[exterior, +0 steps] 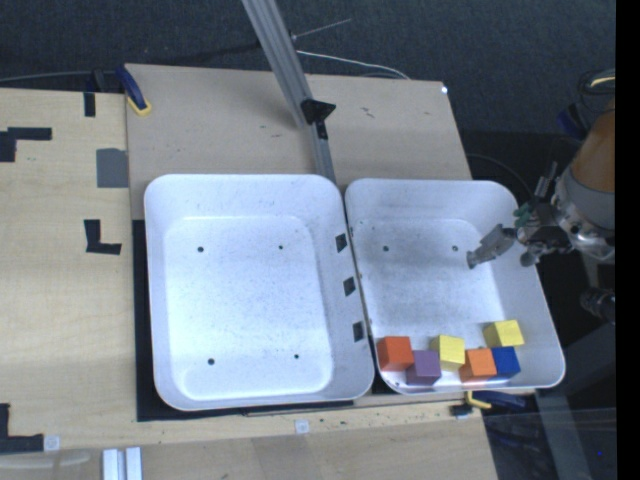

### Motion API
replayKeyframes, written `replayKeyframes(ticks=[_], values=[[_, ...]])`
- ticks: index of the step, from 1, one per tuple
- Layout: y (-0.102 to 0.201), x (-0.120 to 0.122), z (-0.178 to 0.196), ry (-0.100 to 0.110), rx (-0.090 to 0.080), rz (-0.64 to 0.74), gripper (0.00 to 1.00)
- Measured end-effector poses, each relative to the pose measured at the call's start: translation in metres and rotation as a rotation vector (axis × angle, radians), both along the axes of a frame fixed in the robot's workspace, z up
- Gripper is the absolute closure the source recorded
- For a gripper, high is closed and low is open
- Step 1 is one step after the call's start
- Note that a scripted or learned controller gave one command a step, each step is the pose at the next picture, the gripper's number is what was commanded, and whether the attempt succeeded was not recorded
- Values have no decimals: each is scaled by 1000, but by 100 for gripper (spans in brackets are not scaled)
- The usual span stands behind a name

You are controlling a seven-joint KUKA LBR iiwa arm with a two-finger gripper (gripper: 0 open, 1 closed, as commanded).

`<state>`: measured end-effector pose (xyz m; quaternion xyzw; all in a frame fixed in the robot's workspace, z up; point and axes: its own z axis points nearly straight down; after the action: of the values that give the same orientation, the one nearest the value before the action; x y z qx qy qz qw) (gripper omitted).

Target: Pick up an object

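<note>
Several small cubes lie along the near edge of the right bin (430,190): an orange one (395,351), a purple one (427,366), a yellow one (452,349), a second orange one (480,364), a blue one (507,362) and a second yellow one (506,332). My gripper (506,251) hangs over the bin's right side, well above and behind the cubes. It is open, one grey finger (486,248) pointing left, with nothing between the fingers.
The left bin (240,184) sits beside the right one, joined by black clips along the shared wall. A slanted metal pole (280,48) rises behind the bins. A yellow-blue clamp (135,92) lies at the board's far left corner.
</note>
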<state>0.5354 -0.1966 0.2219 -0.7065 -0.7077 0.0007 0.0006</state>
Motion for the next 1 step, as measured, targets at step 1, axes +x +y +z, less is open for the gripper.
replayKeyframes(ticks=[1], values=[[54, 74, 14, -6, 1, 8, 0]])
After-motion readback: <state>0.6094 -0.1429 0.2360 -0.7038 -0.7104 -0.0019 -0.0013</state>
